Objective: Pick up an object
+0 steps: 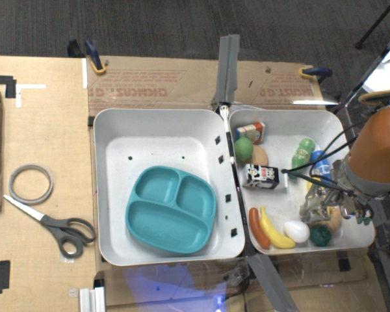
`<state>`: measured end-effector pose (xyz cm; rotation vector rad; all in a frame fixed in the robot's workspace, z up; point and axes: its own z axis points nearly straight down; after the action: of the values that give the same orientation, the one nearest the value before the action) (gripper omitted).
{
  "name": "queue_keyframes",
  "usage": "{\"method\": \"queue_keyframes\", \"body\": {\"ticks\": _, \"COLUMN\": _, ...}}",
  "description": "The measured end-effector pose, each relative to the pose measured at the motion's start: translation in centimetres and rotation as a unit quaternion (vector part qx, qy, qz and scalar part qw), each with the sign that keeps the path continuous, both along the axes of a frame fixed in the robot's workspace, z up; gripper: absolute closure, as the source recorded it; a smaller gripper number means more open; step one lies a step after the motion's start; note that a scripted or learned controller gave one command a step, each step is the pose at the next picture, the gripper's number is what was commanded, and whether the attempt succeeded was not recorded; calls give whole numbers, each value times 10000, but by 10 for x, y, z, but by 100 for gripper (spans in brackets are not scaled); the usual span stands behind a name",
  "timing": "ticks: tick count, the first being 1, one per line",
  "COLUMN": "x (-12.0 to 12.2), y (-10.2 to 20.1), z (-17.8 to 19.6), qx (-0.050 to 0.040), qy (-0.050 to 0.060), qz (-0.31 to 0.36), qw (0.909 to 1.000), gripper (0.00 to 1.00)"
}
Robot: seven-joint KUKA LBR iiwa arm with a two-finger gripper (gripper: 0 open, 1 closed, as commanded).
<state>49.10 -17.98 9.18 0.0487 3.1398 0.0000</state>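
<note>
The right bin (292, 117) holds several toy foods: a banana (275, 231), a red sausage (258, 228), a white egg (296, 231), a dark green round piece (321, 235), a green ball (244, 148), a small carton (252, 131), a black-and-white box (261, 176) and a green bottle (303, 152). My gripper (320, 207) hangs low over the bin's right front part, just above the egg and the dark green piece. Nothing shows between its fingers.
The left bin (117, 135) holds a teal divided plate (173, 208). Scissors (55, 225) and a tape roll (30, 183) lie on the bench at the left. The arm's orange band (377, 151) looms over the right bin's right edge.
</note>
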Motion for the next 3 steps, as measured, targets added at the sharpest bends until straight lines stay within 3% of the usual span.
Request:
{"method": "queue_keyframes", "body": {"ticks": 1, "x": 0, "y": 0, "z": 0, "qx": 0, "qy": -3, "qz": 6, "qw": 10000, "gripper": 0}}
{"method": "queue_keyframes", "body": {"ticks": 2, "x": 2, "y": 1, "z": 10, "qx": -7, "qy": -23, "qz": 15, "qw": 10000, "gripper": 100}}
{"method": "queue_keyframes", "body": {"ticks": 3, "x": 2, "y": 1, "z": 10, "qx": -6, "qy": -23, "qz": 17, "qw": 10000, "gripper": 0}}
